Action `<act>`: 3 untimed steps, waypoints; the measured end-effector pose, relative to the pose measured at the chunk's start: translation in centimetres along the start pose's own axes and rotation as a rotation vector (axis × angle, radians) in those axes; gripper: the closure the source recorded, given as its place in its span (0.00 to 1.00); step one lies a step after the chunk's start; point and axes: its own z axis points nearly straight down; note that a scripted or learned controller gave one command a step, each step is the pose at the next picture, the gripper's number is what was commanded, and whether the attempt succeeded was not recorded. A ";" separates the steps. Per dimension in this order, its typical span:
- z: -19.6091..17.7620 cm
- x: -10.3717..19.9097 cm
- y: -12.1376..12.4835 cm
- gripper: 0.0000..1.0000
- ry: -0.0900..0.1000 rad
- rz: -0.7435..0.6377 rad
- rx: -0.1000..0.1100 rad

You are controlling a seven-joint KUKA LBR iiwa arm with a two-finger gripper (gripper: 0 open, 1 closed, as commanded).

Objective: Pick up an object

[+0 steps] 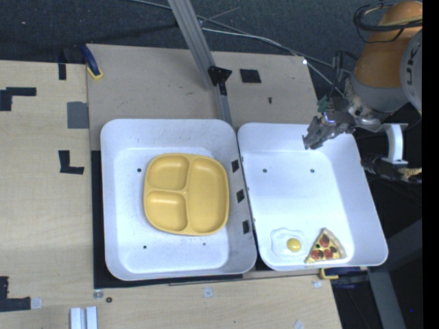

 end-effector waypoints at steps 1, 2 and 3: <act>0.2 4.9 -2.4 1.00 0.000 0.000 0.000; -0.3 10.0 -3.0 1.00 0.001 -0.002 -0.001; 1.1 14.9 -4.1 1.00 0.000 -0.001 0.001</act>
